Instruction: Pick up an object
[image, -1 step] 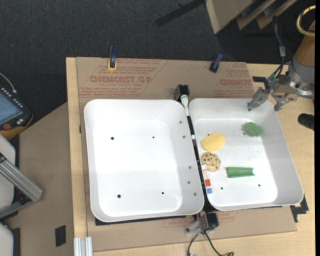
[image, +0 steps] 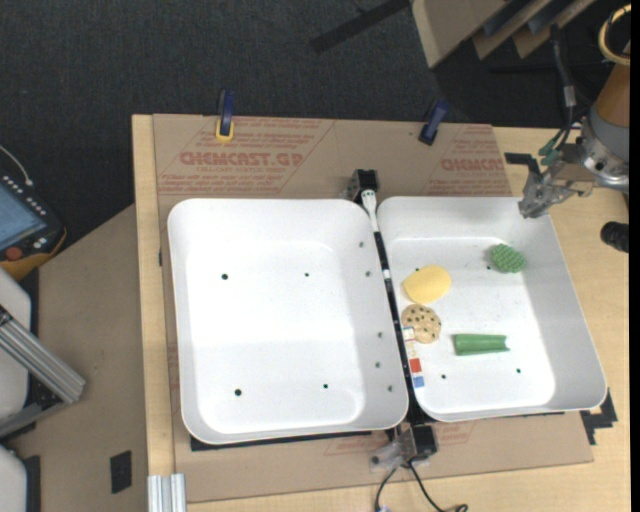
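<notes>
The left bin (image: 270, 310) sits on the brown cardboard sheet (image: 300, 150), its white floor marked by four small dark dots, and it touches the right bin (image: 560, 300) along a dark seam with a row of fasteners. Just right of that seam, in the right bin, lies a small red and blue item (image: 416, 372) near the front, and above it a round cookie (image: 421, 323) speckled with dark chips. Touching the cookie's upper edge is a yellow lump (image: 427, 284), roughly oval, its long axis tilted up toward the right. Further right, the green block (image: 480, 344) lies flat with its long axis running almost straight left to right across the bin. Above it, near the far right wall, a ribbed green piece (image: 507, 259) rests apart from the others. The gripper (image: 537, 200) hangs over the bin's far right corner, above the rim, touching none of the objects and with nothing between its fingers; at this size and angle the fingers blur together, so how far they are spread cannot be judged.
</notes>
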